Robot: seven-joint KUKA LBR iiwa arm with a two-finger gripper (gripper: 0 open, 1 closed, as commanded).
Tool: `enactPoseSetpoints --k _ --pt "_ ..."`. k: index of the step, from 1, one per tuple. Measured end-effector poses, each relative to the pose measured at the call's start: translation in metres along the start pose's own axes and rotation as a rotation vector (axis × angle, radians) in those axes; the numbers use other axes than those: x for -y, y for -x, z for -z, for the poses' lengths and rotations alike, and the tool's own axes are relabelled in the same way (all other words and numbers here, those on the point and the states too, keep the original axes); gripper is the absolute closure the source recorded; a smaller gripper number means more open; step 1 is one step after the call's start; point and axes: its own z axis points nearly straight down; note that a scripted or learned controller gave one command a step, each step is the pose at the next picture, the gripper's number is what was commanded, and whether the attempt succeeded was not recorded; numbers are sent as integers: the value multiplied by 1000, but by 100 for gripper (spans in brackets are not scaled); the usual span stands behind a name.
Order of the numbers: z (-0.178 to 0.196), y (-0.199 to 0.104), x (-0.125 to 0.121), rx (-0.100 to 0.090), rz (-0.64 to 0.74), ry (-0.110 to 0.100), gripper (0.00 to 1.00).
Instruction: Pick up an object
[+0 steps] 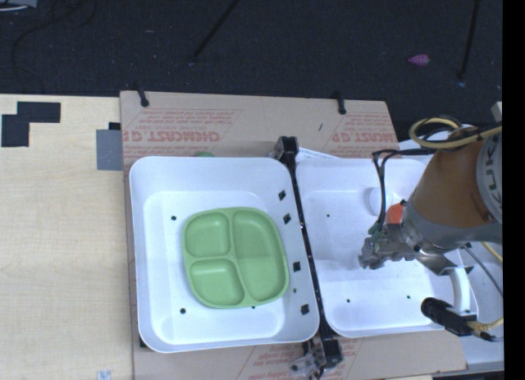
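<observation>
**A:** The arm's orange band (449, 185) sits closest, over the right bin (353, 321). The claw (379, 251) hangs low beneath it; whether it's wide or narrow, I can't tell.

**B:** What's there to take?

**A:** A small orange thing (396, 213) just beside the claw. The green plate (234, 257) lies flat in the left bin (156, 288).

**B:** I'd centre over the orange piece, then drop straight down. The plate offers only its rim.

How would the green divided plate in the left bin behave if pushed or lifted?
The pale green divided plate looks like rigid moulded plastic, so it is probably stiff and light. It lies flat in the left white bin, so a push would likely slide it rather than tip it. Its low rounded rim may offer little to pinch.
</observation>
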Motion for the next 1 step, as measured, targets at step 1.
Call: enactPoseSetpoints --k 1 --pt "44 8 -1 0 -1 -2 100"
